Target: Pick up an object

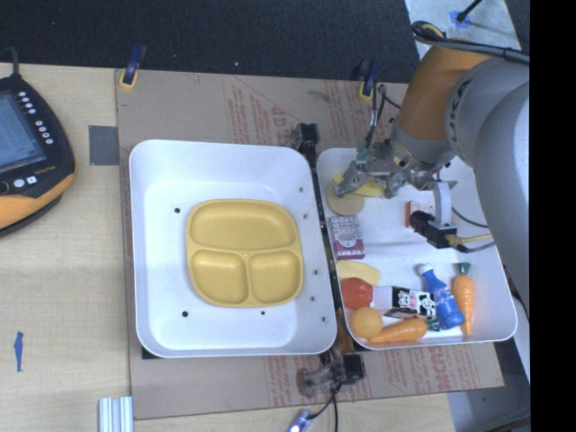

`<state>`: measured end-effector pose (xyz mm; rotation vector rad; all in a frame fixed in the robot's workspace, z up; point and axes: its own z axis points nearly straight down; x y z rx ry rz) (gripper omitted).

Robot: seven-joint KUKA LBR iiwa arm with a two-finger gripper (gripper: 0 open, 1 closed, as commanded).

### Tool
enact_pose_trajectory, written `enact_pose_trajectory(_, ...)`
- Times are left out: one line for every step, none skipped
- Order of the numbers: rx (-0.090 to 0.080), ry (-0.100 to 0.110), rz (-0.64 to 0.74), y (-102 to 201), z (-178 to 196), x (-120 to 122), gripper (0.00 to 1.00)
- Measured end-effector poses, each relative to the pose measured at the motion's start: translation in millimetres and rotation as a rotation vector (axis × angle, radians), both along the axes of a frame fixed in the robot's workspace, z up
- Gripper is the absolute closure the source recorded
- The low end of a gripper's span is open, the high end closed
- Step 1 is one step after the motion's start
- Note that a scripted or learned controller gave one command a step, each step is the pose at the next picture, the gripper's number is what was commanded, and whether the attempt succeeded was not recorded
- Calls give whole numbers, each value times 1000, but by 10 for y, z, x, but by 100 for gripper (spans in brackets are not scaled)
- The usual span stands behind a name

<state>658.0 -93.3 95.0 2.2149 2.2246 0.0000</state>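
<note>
Robotics lab bench, as I read it: cardboard sheet (270, 97) clamped to wooden table (54, 286), teach pendant (27, 151) at left, two white bins (144, 241), cabled industrial arm (468, 106).

Gripper (373, 176) low over right bin (504, 331) far corner, above yellowish item (349, 183). Yellow divided tray (245, 250) in left bin (162, 313). Toys clustered at right bin near edge.
</note>
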Motion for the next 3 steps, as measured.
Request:
enact_pose_trajectory(-1, 24, -1, -38, 83, -48, 100)
enact_pose_trajectory(2, 6, 1, 575, 976, -493, 100)
enact_pose_trajectory(1, 7, 1, 570, 970, -498, 0)
